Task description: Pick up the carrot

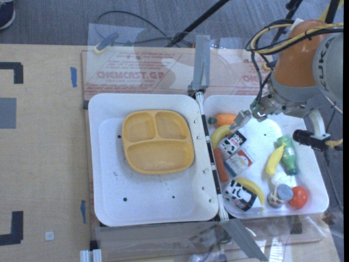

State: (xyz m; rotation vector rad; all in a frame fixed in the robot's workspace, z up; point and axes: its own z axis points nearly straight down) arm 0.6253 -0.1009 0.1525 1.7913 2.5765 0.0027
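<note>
At the near edge of the right bin sit a red tomato at about five o'clock, a small can touching its left side, and a black-and-white carton with a yellow banana lying across it. Farther in, a second yellow banana leans beside a green bottle at the bin's three o'clock side, and a small white box lies near the middle.

The carrot lies along the left wall of the right bin, at roughly nine o'clock, just beside the divider. Its long axis runs near to far, from about six toward twelve o'clock; which end is the tip cannot be told.

In the left bin rests a yellow divided plate, its large compartment on the near side and two smaller ones on the far side.

Beyond the carrot lie a third banana, another black-and-white carton and an orange item at the far left corner. The gripper hangs over this far-left area, above the banana and near the orange item, apart from the carrot; whether it is spread or pinched cannot be told. The arm reaches in from two o'clock.
</note>
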